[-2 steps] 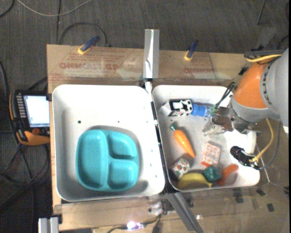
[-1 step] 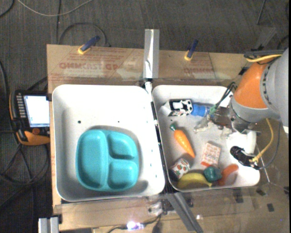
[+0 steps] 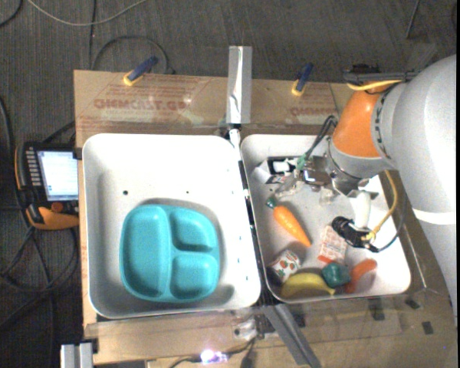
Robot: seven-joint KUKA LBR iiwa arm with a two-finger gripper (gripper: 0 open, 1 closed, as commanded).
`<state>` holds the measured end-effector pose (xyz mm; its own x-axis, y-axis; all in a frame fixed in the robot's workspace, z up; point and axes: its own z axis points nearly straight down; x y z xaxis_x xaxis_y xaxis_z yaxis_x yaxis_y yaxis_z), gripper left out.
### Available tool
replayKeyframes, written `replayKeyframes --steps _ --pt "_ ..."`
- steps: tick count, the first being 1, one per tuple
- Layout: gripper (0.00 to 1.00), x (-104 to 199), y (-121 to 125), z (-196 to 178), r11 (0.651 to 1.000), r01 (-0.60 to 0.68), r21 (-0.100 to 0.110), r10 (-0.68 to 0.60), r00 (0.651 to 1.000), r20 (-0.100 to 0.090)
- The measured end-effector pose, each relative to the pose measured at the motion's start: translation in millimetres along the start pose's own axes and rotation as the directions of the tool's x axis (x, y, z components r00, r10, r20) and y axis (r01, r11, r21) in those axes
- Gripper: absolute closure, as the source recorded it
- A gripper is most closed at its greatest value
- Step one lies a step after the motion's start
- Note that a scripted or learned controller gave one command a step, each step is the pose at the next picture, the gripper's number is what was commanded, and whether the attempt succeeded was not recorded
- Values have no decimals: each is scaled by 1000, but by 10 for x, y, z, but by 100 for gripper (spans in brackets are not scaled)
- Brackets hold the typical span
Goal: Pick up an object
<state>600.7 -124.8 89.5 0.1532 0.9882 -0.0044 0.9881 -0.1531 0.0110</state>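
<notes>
Item: grey arm with orange wrist band, reaching in from the right and hanging over the upper part of the right shallow white plastic bin (image 3: 405, 278). Its two-finger gripper (image 3: 291, 181) is sitting low near the bin's upper left corner, just above the stalk end of the orange plastic carrot (image 3: 290, 222).

Candidates for picking, all lying in the right bin: the carrot, slanting near the left wall; a small white printed can (image 3: 285, 265) below it; a yellow plastic banana (image 3: 307, 285) along the bottom wall; a teal rounded toy (image 3: 336, 274) and an orange-red piece (image 3: 360, 271) just beside it; a small white-and-red packet (image 3: 331, 245) between carrot and teal toy.

Left white bin (image 3: 100, 175): is holding a turquoise three-compartment plastic plate (image 3: 169, 251).

Handling note, as judgement: the carrot is lying nearest; closing across its narrow width, clear of the wall, is looking the soundest approach.

Grip state: cannot tell whether spread or closed; nothing is visibly being held.
</notes>
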Motion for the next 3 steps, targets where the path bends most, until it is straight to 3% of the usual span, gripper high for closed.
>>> replayKeyframes --steps 1,2,3 --pt "0 152 26 -587 989 147 13 -147 989 -2" --pt "0 213 -66 -750 999 -37 15 37 999 -2" --pt "0 -463 55 6 1000 -25 2 25 1000 -2"
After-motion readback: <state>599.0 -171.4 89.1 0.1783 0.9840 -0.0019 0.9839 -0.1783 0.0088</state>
